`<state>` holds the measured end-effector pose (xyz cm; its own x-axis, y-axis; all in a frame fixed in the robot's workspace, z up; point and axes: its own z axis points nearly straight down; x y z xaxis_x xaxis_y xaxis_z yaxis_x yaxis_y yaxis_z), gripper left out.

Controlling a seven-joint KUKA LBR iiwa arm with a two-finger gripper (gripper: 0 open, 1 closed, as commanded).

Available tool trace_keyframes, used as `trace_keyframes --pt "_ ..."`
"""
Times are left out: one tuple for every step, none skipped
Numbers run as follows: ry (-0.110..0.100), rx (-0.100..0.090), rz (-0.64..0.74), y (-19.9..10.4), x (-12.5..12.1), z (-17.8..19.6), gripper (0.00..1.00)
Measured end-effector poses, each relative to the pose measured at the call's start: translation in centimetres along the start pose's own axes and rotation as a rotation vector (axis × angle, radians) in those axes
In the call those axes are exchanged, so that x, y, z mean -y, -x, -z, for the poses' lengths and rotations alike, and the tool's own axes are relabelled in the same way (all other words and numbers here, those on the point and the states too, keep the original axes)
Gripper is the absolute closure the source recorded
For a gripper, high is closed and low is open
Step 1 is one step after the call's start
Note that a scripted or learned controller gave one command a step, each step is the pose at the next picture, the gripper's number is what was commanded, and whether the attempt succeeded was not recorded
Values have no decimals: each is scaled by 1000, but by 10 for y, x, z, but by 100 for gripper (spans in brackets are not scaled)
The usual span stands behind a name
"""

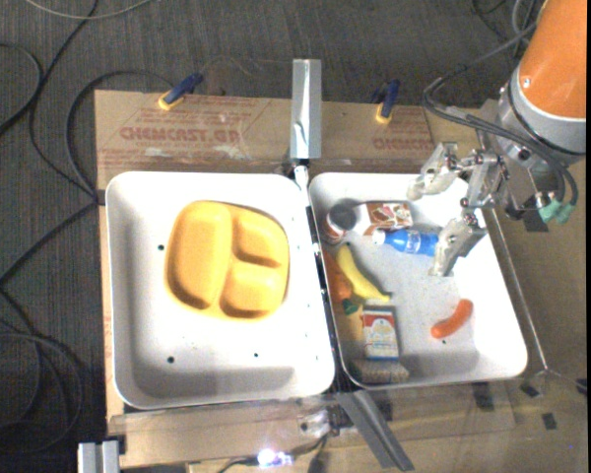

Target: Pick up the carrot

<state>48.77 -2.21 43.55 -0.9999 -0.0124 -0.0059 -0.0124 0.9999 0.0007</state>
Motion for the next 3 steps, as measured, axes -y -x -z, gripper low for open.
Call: trace_keyframes --pt "1 -1 455 8 -18 -1 0" --pt "3 0 826 51 -53 -1 0" --pt "5 0 1263 13 -80 -1 0"
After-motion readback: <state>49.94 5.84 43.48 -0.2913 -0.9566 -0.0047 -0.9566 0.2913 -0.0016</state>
